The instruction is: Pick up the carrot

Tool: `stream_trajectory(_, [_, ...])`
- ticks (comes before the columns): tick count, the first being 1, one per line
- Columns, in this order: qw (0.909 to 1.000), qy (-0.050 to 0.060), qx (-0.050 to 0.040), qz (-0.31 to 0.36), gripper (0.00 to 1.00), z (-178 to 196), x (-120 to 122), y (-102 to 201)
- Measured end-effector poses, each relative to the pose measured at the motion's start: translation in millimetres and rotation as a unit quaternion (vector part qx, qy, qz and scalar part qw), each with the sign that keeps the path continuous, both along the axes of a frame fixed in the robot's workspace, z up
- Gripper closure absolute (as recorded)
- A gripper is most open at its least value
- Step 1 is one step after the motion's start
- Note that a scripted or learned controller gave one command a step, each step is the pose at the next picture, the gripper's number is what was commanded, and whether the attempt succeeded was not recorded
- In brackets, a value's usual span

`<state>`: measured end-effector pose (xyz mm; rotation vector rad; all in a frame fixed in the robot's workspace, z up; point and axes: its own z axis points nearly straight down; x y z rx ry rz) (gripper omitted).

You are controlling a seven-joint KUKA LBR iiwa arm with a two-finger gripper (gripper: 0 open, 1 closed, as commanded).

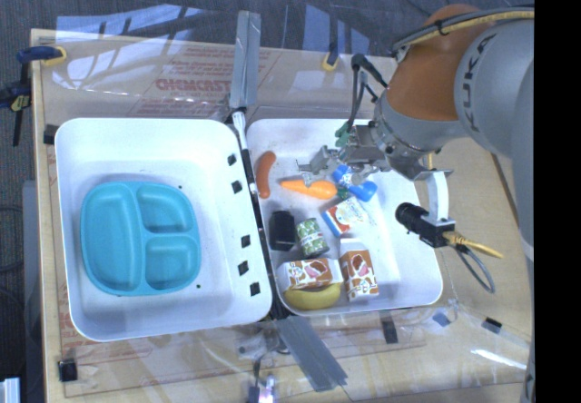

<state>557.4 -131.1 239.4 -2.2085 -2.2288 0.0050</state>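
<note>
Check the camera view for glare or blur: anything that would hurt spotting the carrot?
Camera view: carrot is sharp and evenly lit against the white right bin; glare streaks sit on the clear sheet behind the bins, away from it; the gripper casts only soft shadow; slight softness overall, no motion blur.

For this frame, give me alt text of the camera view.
The gripper sits low over the carrot in the right bin, among small food items. The left bin holds a blue divided tray.
</note>
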Motion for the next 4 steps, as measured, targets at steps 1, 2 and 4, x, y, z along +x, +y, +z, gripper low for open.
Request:
stream_trajectory(1, [0.9999, -0.01, -0.0016, -0.002, 0.0, -129, 51, -11])
stream_trajectory(2, [0.9997, -0.009, -0.0002, 0.024, 0.0, -139, 23, -13])
stream_trajectory(4, [0.9996, 0.0, 0.0002, 0.028, 1.0, -137, 14, -13])
